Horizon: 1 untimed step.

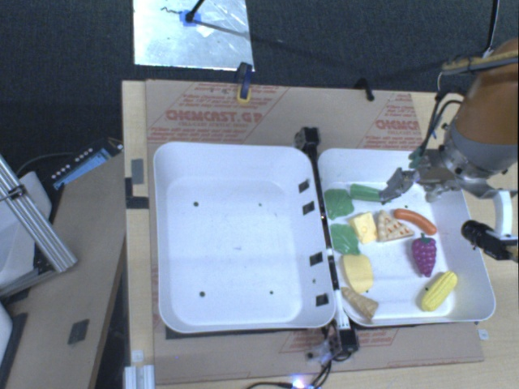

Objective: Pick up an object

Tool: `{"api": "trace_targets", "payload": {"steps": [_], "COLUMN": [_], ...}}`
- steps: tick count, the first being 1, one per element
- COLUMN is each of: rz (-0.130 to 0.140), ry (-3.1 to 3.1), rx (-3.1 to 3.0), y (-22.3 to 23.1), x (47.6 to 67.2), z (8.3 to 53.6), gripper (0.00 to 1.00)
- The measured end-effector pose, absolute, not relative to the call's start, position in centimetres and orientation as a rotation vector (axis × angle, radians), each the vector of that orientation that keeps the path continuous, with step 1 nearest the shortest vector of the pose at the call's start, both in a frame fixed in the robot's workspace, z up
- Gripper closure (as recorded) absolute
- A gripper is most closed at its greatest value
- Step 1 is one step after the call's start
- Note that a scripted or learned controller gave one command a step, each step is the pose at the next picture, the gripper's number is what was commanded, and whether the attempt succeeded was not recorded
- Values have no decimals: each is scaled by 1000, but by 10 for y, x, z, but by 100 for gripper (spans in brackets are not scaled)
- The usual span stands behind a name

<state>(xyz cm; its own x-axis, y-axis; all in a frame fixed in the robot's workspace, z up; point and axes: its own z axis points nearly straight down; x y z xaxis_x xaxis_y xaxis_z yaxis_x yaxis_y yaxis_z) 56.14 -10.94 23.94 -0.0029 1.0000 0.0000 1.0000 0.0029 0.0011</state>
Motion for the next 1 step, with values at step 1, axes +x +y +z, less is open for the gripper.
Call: {"api": "trace_targets", "payload": {"steps": [1], "rz": [18], "ry": [2213], "rx": [2201], "y": [-139], "x": [587], "z": [454], "gripper": [0]}}
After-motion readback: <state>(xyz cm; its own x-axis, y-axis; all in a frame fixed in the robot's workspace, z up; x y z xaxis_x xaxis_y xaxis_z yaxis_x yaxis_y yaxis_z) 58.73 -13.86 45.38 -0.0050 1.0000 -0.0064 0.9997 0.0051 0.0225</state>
